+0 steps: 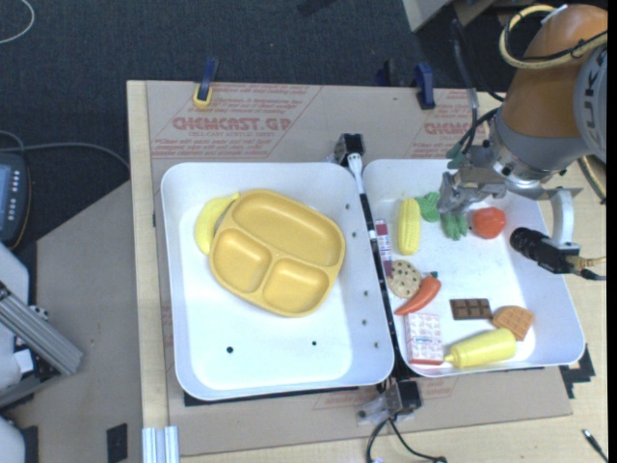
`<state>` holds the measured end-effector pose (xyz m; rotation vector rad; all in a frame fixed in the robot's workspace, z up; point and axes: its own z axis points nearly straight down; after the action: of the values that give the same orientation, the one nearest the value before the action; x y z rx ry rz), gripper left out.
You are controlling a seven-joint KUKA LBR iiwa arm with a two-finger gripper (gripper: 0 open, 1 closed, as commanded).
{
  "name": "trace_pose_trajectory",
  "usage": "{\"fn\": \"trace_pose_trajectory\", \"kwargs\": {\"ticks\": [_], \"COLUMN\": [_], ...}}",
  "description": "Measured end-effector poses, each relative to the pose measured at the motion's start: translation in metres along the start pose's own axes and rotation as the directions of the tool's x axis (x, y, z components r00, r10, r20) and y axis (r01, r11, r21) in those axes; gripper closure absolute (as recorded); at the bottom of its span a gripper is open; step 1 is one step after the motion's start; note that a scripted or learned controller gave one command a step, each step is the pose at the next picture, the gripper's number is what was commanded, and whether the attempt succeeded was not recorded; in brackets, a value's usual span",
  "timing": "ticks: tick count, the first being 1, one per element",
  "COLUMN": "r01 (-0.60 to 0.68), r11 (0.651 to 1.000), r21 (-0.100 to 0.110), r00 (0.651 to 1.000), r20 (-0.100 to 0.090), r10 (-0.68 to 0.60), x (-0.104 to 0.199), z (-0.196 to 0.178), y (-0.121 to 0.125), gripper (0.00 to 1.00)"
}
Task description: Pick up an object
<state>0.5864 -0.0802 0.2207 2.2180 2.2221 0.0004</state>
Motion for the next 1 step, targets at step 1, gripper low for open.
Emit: {"fn": "trace_pose_trajectory", "kwargs": {"ticks": [1], "r01": [-0.002], "r11": [1.000], "r21": [-0.002], "r00": [1.000], "r20": [0.000], "r10": [0.002], "x": [-0.0040], "z": [-0.0151], "y": [-0.0090], "gripper": [1.00]}}
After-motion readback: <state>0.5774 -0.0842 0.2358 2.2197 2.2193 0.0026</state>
